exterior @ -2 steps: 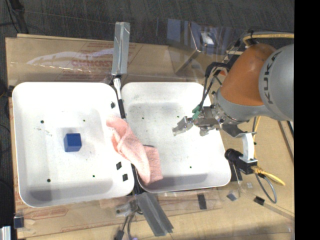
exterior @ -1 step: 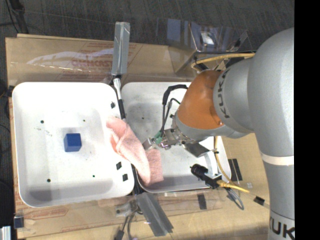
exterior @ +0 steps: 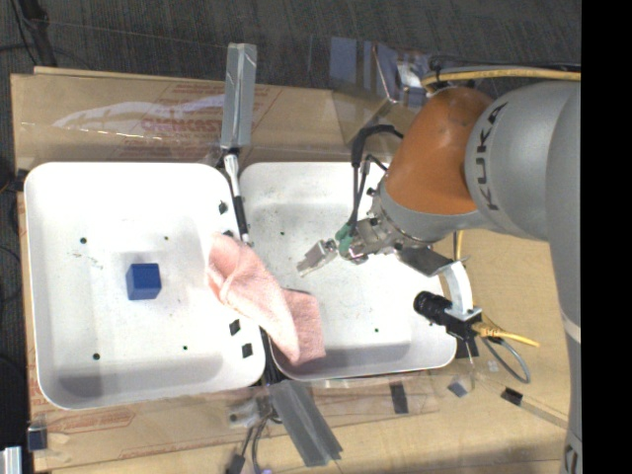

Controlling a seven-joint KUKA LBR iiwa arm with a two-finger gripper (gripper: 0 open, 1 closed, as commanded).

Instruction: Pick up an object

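Note:
A blue cube (exterior: 144, 280) lies in the left bin (exterior: 59, 205), left of its middle. A pink cloth (exterior: 265, 302) is draped over the divider between the two bins, most of it hanging into the right bin (exterior: 296, 191). My gripper (exterior: 318, 256) hangs over the middle of the right bin, pointing left, a little to the right of and above the cloth. Its fingers stand apart and nothing is between them.
The grey arm with its orange band (exterior: 439, 166) covers the right bin's right side. A black part with yellow cable (exterior: 449, 314) sticks out near the bin's right rim. A grey bar (exterior: 237, 97) stands behind the divider.

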